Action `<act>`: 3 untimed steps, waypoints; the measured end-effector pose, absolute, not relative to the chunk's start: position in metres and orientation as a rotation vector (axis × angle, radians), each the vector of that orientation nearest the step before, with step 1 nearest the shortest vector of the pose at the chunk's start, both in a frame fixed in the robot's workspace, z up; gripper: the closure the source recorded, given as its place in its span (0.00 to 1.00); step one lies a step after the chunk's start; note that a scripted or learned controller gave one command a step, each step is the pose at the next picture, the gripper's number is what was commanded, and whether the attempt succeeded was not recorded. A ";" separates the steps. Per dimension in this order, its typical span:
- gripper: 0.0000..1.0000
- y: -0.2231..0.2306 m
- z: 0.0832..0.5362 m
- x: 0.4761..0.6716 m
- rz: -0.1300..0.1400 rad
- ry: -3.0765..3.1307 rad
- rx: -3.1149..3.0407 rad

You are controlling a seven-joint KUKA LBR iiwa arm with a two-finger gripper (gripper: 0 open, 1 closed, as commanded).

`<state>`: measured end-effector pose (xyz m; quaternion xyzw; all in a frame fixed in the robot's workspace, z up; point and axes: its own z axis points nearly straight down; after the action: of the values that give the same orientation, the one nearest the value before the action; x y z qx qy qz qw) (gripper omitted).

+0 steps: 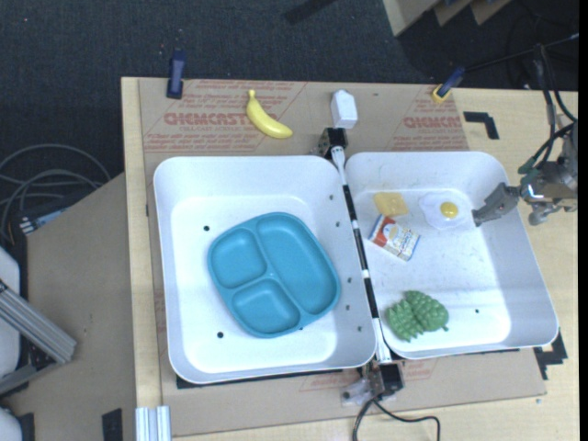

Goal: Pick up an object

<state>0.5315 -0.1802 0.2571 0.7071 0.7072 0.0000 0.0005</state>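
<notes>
Nearest, the green broccoli toy (417, 315) lies at five o'clock in the right bin (514, 274). The gripper (496, 204), empty at three o'clock, should descend squarely; its opening I cannot tell.

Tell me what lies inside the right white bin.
Inside the right bin: a fried egg, a yellow piece, a small carton and green broccoli. Anything beneath them is covered.
</notes>
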 end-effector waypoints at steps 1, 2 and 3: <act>0.00 -0.122 0.174 0.556 -0.001 2.226 2.222; 0.00 -0.102 0.088 0.575 0.005 2.221 2.219; 0.00 -0.100 0.088 0.606 0.007 2.218 2.217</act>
<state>0.6059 -0.0997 0.0883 0.7068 0.7074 0.0021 0.0028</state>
